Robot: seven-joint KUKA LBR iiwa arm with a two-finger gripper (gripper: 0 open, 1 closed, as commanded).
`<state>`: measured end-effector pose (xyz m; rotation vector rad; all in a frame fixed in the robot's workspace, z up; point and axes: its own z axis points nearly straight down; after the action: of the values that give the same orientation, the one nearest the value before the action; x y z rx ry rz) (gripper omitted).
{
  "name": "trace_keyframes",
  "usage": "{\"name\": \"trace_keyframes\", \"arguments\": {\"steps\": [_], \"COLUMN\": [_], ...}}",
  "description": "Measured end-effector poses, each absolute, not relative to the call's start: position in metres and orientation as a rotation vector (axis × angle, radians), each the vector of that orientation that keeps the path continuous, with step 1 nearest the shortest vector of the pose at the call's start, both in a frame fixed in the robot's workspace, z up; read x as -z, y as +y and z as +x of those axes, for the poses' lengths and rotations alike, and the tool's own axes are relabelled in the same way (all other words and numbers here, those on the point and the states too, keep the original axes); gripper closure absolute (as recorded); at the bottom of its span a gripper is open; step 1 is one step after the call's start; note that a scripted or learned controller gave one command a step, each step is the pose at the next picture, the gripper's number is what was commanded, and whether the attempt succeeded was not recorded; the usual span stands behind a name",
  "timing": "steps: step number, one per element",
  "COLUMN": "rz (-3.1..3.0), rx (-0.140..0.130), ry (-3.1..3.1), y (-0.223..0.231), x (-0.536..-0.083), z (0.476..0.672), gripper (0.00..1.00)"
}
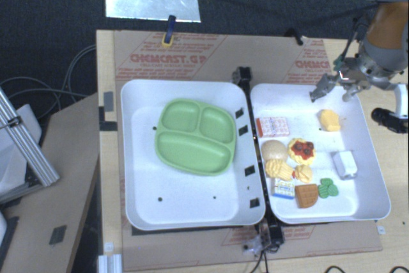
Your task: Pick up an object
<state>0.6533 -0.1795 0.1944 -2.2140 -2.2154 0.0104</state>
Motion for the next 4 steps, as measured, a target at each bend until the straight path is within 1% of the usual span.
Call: {"name": "trace_keyframes", "arguments": {"steps": [1,2,3,4], "rz": [-2.219,-2.219,-2.222,-2.218], "rx": [0.001,0.001,0.002,0.002], "ry": [-2.226,-2.225,-2.225,-2.229], "y": [-0.179,-0.174,-0.183,-0.183], "x": [-0.204,-0.151,-0.098,-0.086], "z": [0.656,0.648,0.647,0.649], "gripper": [0.0,0.0,0.0,0.0]}}
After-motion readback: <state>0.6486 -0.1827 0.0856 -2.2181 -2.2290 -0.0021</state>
